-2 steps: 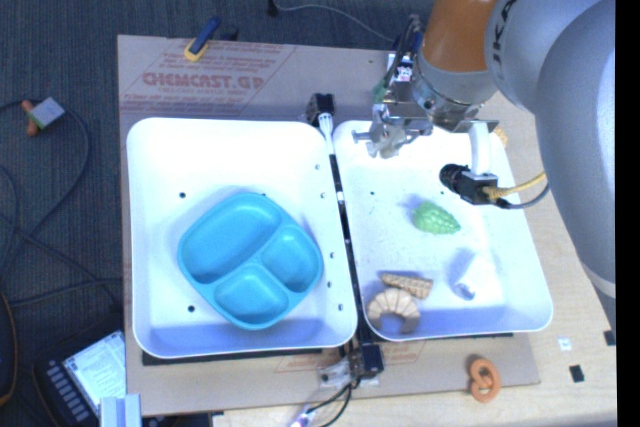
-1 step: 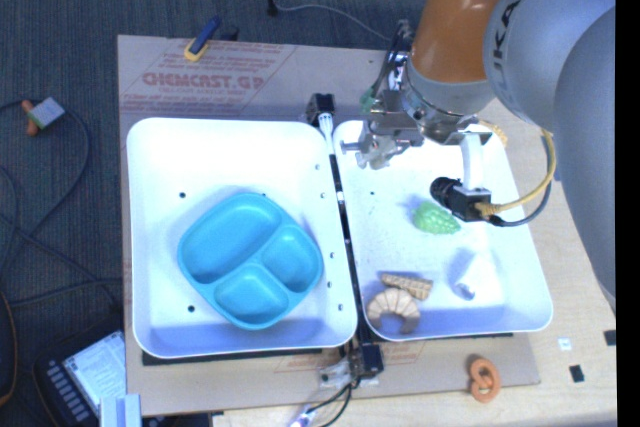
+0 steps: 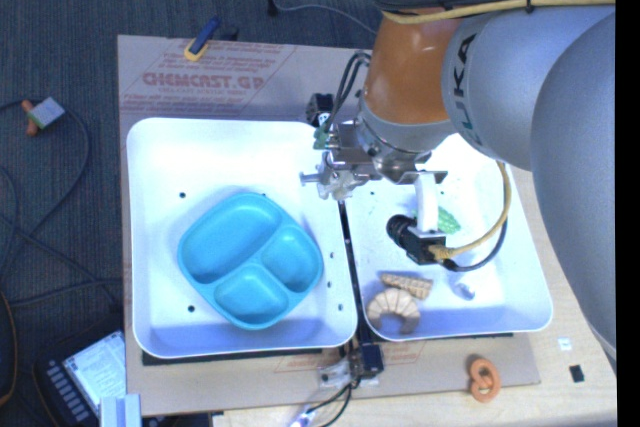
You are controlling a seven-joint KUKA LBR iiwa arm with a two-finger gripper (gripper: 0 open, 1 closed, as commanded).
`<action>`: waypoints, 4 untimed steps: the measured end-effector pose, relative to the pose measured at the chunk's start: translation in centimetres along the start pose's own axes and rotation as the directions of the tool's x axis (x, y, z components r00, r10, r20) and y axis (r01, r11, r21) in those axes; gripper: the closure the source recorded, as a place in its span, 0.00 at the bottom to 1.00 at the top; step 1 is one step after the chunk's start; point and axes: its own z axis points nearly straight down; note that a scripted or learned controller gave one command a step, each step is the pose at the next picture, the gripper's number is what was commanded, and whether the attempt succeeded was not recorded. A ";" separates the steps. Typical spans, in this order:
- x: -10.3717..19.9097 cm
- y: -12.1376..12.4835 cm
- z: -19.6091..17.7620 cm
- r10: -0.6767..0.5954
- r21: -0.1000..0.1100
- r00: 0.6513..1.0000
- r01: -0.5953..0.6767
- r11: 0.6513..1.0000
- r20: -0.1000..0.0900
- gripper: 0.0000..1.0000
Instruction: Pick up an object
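**Operator:** Presently, where is the gripper (image 3: 338, 173) located, and how is it set?

**Technician:** It is positioned over the seam where the two shallow white bins meet, toward their far side. Whether it is spread or pressed together cannot be told, as its underside is hidden beneath the wrist.

**Operator:** Which objects are available for picking, and how are they made?

**Technician:** One blue tray (image 3: 250, 255) is recorded. It is of smooth moulded plastic, rounded at the corners and divided into three compartments. It lies flat in the bin on the view's left (image 3: 160, 155), toward the view's lower left of the gripper, near it but apart.

Two tan pieces with ridged surfaces are recorded in the bin on the view's right (image 3: 520, 310). A flat tan piece (image 3: 410, 284) is touched by a curled tan piece (image 3: 398, 309), which is shaped like a crescent. Both are found toward the view's lower right of the gripper.

One small green item (image 3: 449, 220) is seen to the view's right of the gripper. Its shape cannot be made out.

**Operator:** Is anything recorded outside the bins?

**Technician:** One orange ring-shaped piece (image 3: 484, 377) is noted on the bench, well apart from the gripper.
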 end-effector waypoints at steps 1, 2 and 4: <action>1.6 -5.6 0.6 0.001 0.002 1.000 -0.001 1.000 0.001 1.00; -3.9 -6.7 0.5 0.003 0.000 1.000 -0.003 1.000 0.002 1.00; 1.3 -6.7 0.0 0.000 0.001 1.000 0.000 1.000 0.000 1.00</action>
